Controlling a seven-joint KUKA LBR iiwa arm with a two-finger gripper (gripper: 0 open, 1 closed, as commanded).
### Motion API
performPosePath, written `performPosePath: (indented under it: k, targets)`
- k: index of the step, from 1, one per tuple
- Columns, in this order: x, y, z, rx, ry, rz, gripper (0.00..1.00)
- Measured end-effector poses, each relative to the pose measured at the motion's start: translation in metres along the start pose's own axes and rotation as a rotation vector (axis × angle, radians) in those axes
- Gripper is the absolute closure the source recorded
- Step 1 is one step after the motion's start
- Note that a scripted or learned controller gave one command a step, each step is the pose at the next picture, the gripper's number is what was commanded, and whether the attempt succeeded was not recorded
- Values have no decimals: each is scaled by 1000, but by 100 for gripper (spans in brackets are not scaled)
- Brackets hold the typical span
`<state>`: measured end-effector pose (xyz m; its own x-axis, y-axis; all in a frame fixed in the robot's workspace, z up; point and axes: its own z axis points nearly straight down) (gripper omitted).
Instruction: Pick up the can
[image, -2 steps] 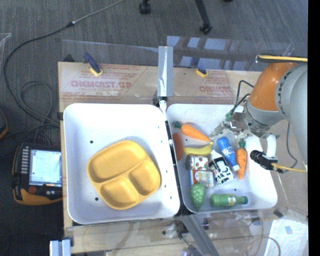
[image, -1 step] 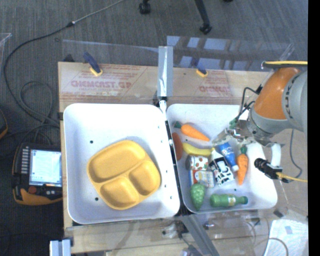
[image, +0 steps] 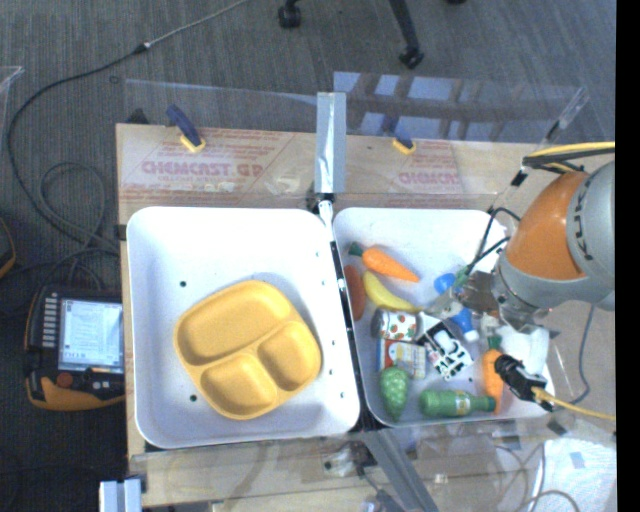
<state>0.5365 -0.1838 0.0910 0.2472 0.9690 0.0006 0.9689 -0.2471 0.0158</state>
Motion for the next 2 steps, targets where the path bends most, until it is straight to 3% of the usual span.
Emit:
performPosePath:
  k: [1, 2]
  targets:
    - [-21, 36, -25, 17, 5, -161, 0]
    - [-18, 65, -33, 17, 2, -262, 0]
